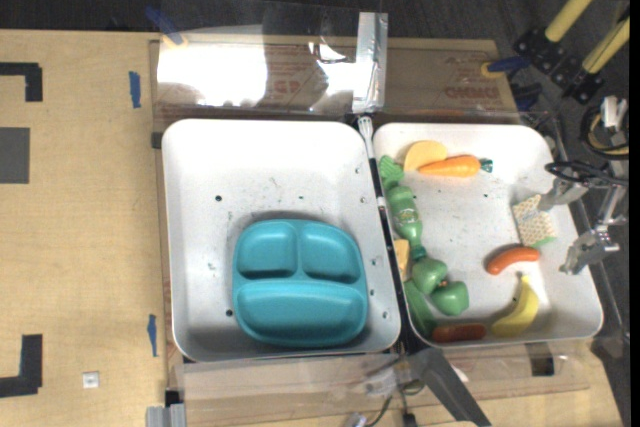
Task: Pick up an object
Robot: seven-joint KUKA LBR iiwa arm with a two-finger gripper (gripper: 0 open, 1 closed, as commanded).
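The gripper (585,215) hangs over the right bin's (575,315) right rim, empty; whether it is spread cannot be told. The orange-red pepper (512,259) lies just left of it, the banana (517,307) below.

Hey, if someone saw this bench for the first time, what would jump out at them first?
The big teal divided tray stands out, sitting alone toward the near side of the left bin. Next comes the colourful toy food in the right bin: an orange carrot at the far end, green pieces along its left wall, and a yellow banana near the front right.
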